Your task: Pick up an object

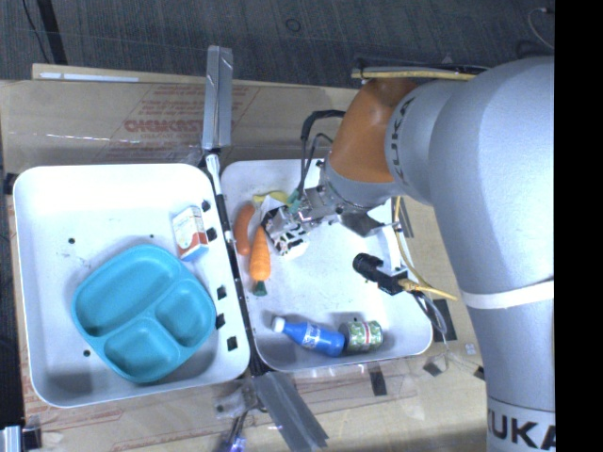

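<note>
Gripper (pixel 287 226) is lowered near right bin's (pixel 415 342) left edge; finger state can't be told. 2 carrots (pixel 252 243) are crowded alongside.

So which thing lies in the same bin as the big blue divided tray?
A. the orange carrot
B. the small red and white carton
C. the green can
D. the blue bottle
B: the small red and white carton lies in the left bin just above the blue divided tray; the bottle, carrot and can are in the right bin.
</note>
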Robot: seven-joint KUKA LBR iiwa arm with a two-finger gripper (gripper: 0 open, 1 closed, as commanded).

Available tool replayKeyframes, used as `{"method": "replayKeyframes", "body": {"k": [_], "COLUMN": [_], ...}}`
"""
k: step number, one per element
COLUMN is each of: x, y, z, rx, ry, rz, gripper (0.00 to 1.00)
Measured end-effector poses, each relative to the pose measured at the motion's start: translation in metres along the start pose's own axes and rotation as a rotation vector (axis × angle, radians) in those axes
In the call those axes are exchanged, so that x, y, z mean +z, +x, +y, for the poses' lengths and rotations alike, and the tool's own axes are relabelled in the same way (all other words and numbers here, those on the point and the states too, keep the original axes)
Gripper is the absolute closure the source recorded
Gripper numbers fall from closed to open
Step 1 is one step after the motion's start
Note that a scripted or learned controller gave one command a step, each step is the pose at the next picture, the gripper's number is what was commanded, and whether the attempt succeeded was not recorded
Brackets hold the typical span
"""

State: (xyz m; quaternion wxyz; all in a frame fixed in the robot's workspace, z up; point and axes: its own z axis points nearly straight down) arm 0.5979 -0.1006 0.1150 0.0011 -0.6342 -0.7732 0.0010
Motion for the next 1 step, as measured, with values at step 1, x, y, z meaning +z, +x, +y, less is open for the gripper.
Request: {"method": "replayKeyframes", "body": {"k": [1], "x": [-0.1240], "y": [0.0152], "z": [0.0185], "rx": [-0.035], "ry": [-0.002], "rz": [0.000], "gripper": [1.00]}}
